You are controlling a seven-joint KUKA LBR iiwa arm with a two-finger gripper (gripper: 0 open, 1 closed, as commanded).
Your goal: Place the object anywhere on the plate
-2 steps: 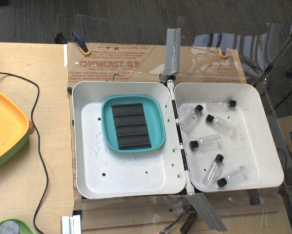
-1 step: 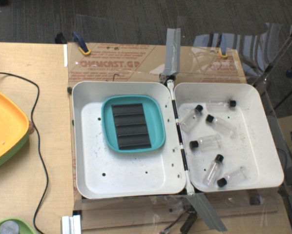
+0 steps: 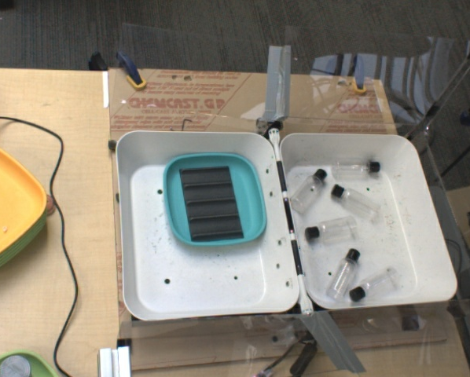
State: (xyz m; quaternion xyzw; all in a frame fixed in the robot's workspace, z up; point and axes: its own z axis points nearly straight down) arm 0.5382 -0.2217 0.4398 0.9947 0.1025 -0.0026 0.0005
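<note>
Two stacked dishes (image 3: pixel 7 203), yellow over green, lie at the far left of the frame on the wooden surface (image 3: pixel 78 305), with a black cable (image 3: pixel 60 234) trailing beside them; neither matters unless a carry swings too wide. Next comes the left bin (image 3: pixel 141 289), holding a teal plate (image 3: pixel 174 210) in its upper middle. A dark ribbed insert (image 3: pixel 211 203) covers most of the plate's floor, so a round thing dropped there may roll along a groove or bounce over the shallow rim into the bin. Between the bins runs a raised divider (image 3: pixel 286 210), which a low carry might clip. The right bin (image 3: pixel 424 210) holds six clear vials with black caps (image 3: pixel 345 269), scattered and lying on their sides, some near each other at centre left. These are the likely objects, and none is on the plate yet. Being smooth, transparent and cylindrical, they seem apt to squirt out of a pinch or be misjudged, and a close neighbour could be nudged. How far open the tool is, or whether it has hold of anything, I cannot tell.
</note>
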